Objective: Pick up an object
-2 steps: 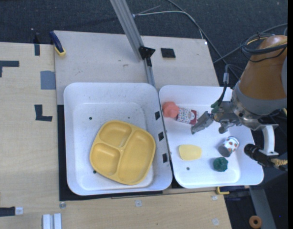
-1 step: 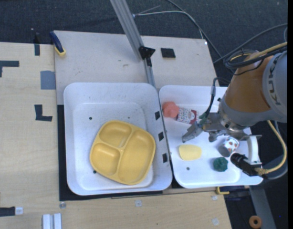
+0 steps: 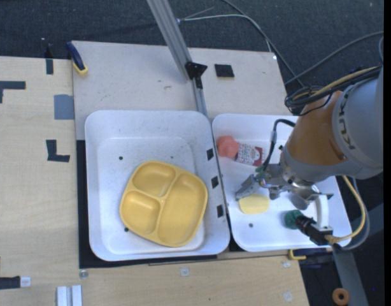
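Nearest the camera in the right-hand shallow white bin (image 3: 246, 238) lay a small dark green object (image 3: 292, 219), just beside the arm's cabling at the bin's front right; its shape was too small to make out. A little farther in sat the likeliest target, a pale yellow, rounded, soft-looking lump (image 3: 253, 204), resting on the bin floor left of centre. Its long axis ran roughly left to right across the view, slightly broader than deep.

The pincer (image 3: 254, 187) hung directly over the far edge of that yellow lump, so the lump lay immediately below and a touch nearer the camera than the fingertips. One grey finger (image 3: 246, 186) angled out toward the left; the other side was tucked under the wrist body, so whether the pincer was wide or narrow I cannot tell. Nothing showed between the fingers. By my judgement the coming move turned on a short drop with a slight shift toward the camera, the fingers closing across the lump's short axis.

Behind the pincer, toward the bin's far left corner, a salmon-pink rounded object (image 3: 228, 146) lay touching or just beside a small white packet with red print (image 3: 249, 153).

The grey arm with its orange band (image 3: 313, 142) reached in from the right, bent down steeply over the right bin's middle, wrist pointing toward the divider between the bins.

In the left shallow white bin (image 3: 103, 132), well apart from the pincer, a yellow plastic divided plate (image 3: 164, 202) lay flat, slightly turned.
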